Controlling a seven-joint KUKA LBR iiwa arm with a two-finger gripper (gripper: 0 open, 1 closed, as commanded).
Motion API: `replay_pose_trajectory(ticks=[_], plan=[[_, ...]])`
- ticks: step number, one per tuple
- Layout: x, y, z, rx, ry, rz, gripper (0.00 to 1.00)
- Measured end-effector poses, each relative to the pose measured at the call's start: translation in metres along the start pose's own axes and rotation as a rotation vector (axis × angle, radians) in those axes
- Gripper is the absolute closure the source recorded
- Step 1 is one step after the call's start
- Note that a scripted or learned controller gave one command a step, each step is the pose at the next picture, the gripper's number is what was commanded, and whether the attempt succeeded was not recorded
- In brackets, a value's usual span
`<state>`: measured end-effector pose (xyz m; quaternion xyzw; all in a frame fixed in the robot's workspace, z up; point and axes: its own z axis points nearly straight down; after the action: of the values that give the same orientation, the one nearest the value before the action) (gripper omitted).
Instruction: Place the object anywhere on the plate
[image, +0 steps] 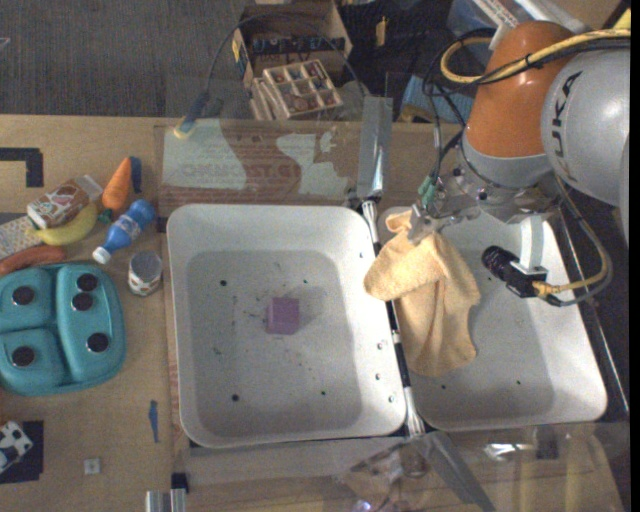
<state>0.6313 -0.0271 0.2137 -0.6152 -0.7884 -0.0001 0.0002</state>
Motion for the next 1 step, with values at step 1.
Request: replay_pose_trajectory(ticks=[1], plan=[[0.0791, 0.0036, 0.0193, 0.001, 0.0, -0.061, 1.0]])
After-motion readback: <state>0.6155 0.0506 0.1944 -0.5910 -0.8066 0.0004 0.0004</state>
